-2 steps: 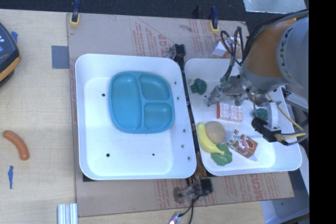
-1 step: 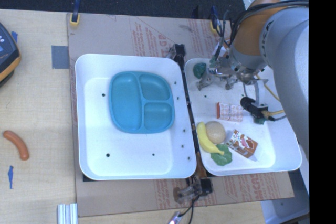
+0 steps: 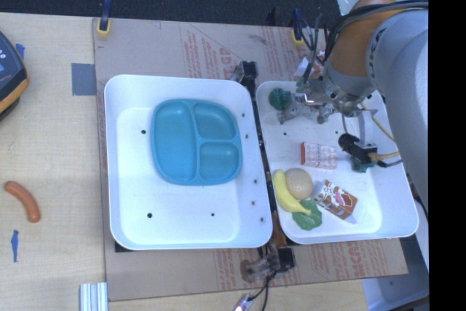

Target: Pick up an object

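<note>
Down front in the right bin (image 3: 393, 229): green toy (image 3: 309, 218), yellow banana (image 3: 287, 193) lying long axis front-to-back, tip toward the front edge, pale round object (image 3: 298, 183) touching it, red-white packet (image 3: 336, 200) tilted alongside. Further back, striped packet (image 3: 319, 154). Gripper (image 3: 309, 107) low at the bin's far end, beside a dark green object (image 3: 279, 98); finger opening impossible to tell. Blue divided plate (image 3: 196, 140) in the left bin (image 3: 120, 156).
</note>
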